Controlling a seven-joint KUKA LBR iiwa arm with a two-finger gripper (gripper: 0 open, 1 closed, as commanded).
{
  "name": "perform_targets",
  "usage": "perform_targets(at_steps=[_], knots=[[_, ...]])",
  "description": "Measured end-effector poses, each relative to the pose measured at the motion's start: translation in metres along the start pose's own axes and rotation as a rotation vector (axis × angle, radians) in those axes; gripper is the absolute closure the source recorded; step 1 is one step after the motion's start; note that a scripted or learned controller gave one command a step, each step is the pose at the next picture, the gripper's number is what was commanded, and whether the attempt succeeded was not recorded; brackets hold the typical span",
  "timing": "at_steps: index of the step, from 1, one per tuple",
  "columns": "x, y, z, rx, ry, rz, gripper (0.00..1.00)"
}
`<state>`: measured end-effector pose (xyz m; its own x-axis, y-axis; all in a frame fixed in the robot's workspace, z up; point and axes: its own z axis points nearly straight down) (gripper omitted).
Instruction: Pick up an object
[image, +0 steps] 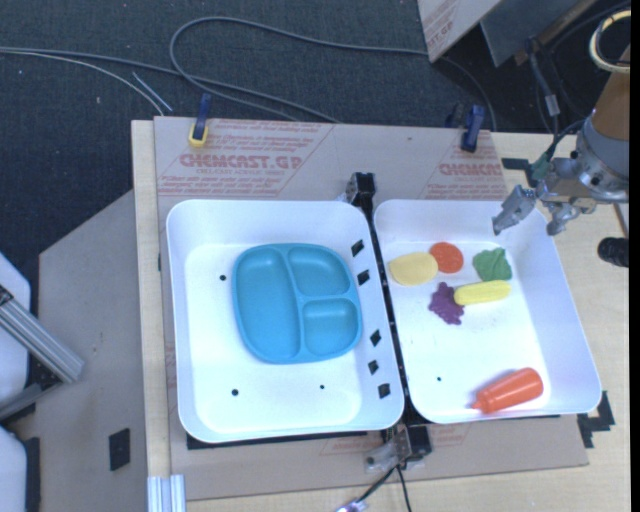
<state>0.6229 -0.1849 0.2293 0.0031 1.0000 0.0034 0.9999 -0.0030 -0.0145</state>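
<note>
The right bin (560, 300) holds a cluster of toy foods near its far side: a yellow lemon-like piece (412, 267), an orange-red round piece (447, 257), a green leafy piece (492, 264), a yellow corn-like piece (482, 292) and a purple grape bunch (445, 303). An orange carrot (509, 389) lies alone near the bin's front right corner. My gripper (532, 212) hangs above the bin's far right corner, up and to the right of the green piece. Its two fingers are spread apart, with nothing between them.
The left bin (200, 380) carries a blue divided plate (297, 301). A black divider with clips (372, 290) runs between the bins. Two clamps (200, 130) hold the cardboard sheet at the back. Cables lie on the floor behind the bench.
</note>
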Motion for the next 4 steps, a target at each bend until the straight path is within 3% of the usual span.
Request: perform_targets(at_steps=[1,3,4], knots=[[0.001,0.003,-0.009,-0.014,-0.003,-0.004,0.0],[-0.009,0.007,0.077,-0.012,-0.003,-0.003,0.0],[-0.008,0.003,0.139,-0.008,-0.001,-0.004,0.0]])
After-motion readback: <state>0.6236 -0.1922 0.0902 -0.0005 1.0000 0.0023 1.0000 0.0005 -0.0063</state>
